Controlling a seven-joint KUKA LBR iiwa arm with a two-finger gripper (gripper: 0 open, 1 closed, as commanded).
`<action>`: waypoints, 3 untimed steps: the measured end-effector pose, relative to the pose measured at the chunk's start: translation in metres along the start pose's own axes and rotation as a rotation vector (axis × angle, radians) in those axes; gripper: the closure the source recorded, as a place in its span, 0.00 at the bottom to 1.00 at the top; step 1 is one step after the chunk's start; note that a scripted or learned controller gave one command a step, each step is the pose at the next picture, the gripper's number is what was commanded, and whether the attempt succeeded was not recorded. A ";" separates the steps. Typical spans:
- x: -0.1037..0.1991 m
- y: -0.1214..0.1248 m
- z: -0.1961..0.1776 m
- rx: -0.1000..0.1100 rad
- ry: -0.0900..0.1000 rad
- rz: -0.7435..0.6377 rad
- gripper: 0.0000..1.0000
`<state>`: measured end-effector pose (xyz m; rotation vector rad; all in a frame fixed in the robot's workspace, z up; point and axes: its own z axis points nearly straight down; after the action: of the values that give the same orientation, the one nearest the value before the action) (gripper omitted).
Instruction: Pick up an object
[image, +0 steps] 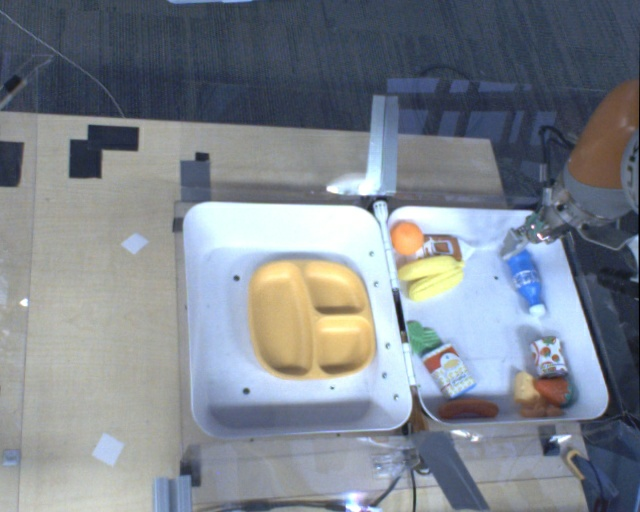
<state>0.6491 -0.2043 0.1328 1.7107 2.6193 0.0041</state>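
The left white bin (205, 330) holds a yellow plastic divided tray (308, 318), sitting near its middle, and everything else lies to the right of that tray, in the right white bin (590, 345). Just past the wall between the bins sit a small orange ball (406, 238), a yellow toy banana bunch (432, 277) just below it, and a flat printed packet (443, 247) touching both; lower down are a green-topped carton with a red-and-white label (443, 362) and a dark red sausage-shaped toy (468, 408) near the front wall. Farther right lies a blue plastic bottle with a white cap (525, 281), tilted, then a small red-and-white box (548, 356) and a cluster of orange and red toy food (543, 391) in the front right corner. The gripper (530, 236) hangs at the bin's back right, just above the blue bottle's upper end, with the orange-banded wrist behind it. Whether it stands wide or narrow cannot be told at this size, and nothing shows between its tips. This looks like the approach step, with the bottle as the likely target. The next move would call for a descent over the bottle's body, with the jaws set across its narrow width rather than along its length.
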 end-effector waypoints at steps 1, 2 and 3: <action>0.015 -0.037 -0.027 0.003 0.004 0.115 1.00; 0.047 -0.110 0.042 0.001 0.003 0.366 1.00; 0.047 -0.110 0.043 0.001 0.002 0.365 0.00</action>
<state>0.5298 -0.2054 0.0886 2.1602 2.2670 0.0091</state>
